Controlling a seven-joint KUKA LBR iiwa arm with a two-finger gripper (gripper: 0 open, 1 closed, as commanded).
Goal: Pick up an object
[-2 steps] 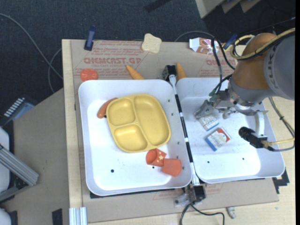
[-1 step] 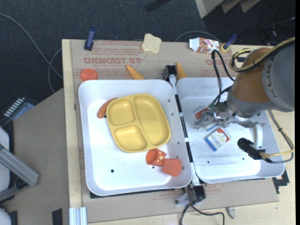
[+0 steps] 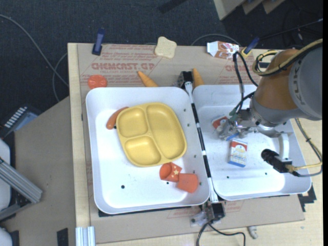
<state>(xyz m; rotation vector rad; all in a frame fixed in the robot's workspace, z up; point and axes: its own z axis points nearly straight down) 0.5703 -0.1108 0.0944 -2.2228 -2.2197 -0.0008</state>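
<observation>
Below me, the desk (image 3: 128, 65) is a tan board with red lettering, standing on dark carpet, and it carries two shallow white bins. Left bin (image 3: 102, 178): a smooth yellow divided plate (image 3: 151, 133) and an orange block (image 3: 188, 182). Right bin (image 3: 266, 183): a small printed carton (image 3: 238, 152) lying flat, just beside my hand (image 3: 229, 128). Whether my hand is open, I cannot tell; it blurs over something red.

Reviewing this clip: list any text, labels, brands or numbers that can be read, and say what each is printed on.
"CHEMCAST GP", red print on the brown board behind the left bin; the smaller lines around it are blurred.
Red print on the board behind the right bin: unreadable.
Small carton in the right bin: too small to read.
</observation>
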